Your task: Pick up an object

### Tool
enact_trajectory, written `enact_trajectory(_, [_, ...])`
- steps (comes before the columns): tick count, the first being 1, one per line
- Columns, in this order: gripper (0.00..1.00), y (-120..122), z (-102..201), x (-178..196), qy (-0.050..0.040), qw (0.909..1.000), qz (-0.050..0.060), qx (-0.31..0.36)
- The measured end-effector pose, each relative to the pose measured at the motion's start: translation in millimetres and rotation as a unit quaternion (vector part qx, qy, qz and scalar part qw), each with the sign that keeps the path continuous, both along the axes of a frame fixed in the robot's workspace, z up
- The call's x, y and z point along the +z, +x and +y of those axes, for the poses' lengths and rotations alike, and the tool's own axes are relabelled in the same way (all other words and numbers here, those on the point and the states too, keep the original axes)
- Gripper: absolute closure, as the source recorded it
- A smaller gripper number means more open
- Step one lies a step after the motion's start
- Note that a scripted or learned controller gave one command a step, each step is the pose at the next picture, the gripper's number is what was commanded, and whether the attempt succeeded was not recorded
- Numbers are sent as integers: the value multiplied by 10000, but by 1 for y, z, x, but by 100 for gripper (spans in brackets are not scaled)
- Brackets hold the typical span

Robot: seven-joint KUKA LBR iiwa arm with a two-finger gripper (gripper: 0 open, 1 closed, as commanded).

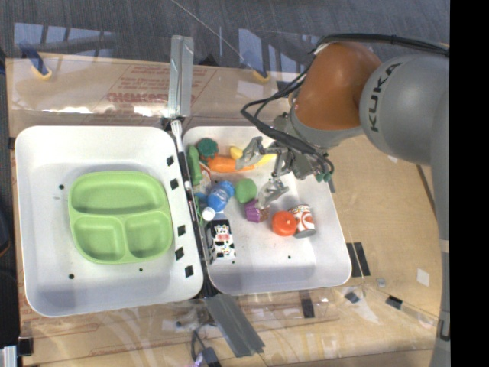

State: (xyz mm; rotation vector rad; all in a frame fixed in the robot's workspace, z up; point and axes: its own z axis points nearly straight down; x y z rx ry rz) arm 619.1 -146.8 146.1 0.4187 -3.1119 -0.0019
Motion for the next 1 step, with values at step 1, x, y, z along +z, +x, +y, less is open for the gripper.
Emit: enact_trajectory(1, [0,2,50,-59,-1,9987,24,-502])
